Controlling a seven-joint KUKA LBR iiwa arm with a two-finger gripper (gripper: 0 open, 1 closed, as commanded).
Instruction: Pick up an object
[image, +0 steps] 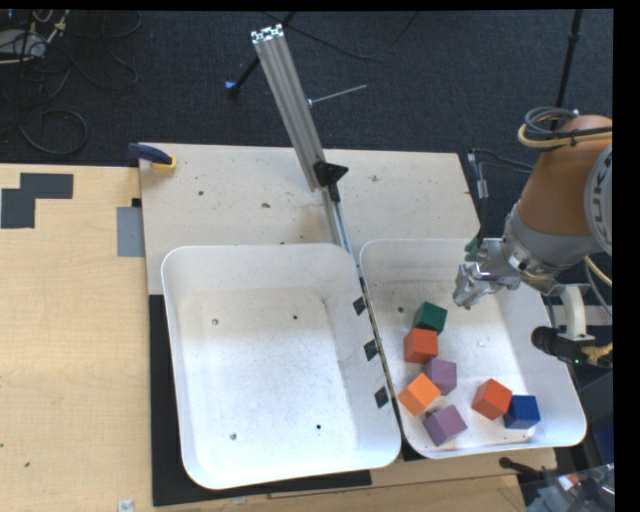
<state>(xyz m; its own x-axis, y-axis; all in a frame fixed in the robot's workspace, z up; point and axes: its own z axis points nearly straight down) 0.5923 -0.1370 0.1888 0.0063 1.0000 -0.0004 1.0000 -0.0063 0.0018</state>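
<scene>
Right bin (560, 425): seven coloured blocks (421, 345).

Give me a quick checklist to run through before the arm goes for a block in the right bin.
1. Blocks in reach: ok. All lie in the right bin, including the green block nearest the tool.
2. Tool free of load: ok. Nothing shows between its fingers.
3. Tool aligned over a block: not ok. It sits up and right of the green block.
4. Target isolated: not ok. The green block touches the red-orange block.
5. Finger opening: cannot tell.
</scene>
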